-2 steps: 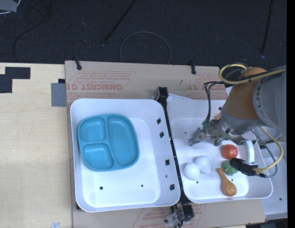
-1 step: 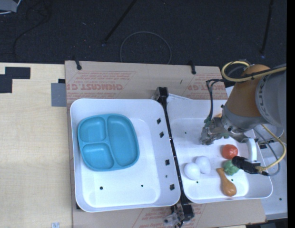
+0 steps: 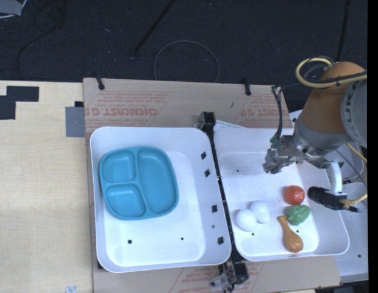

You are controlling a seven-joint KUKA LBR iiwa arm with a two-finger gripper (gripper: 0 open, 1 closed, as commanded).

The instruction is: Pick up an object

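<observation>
Dark carpet strewn with cables lies behind a pale wooden worktop (image 3: pixel 36 182), on which a cardboard sheet carries two shallow white bins side by side. Over the upper part of the right bin (image 3: pixel 250 145), the grey arm's hand (image 3: pixel 274 163) hangs low with nothing between its fingers; whether they are spread or closed cannot be told from this angle. Just below and to the right of the hand, a small red round tomato-like toy (image 3: pixel 293 194) rests on the bin floor. Beside it, lower, sits a green leafy toy (image 3: pixel 297 213), touching an orange drumstick-shaped toy (image 3: pixel 291 235). Left of those lie two white rounded lumps (image 3: pixel 253 215) pressed together. Across the divider, the left bin (image 3: pixel 146 249) holds a light blue plastic tray with three compartments (image 3: pixel 138 182).
</observation>
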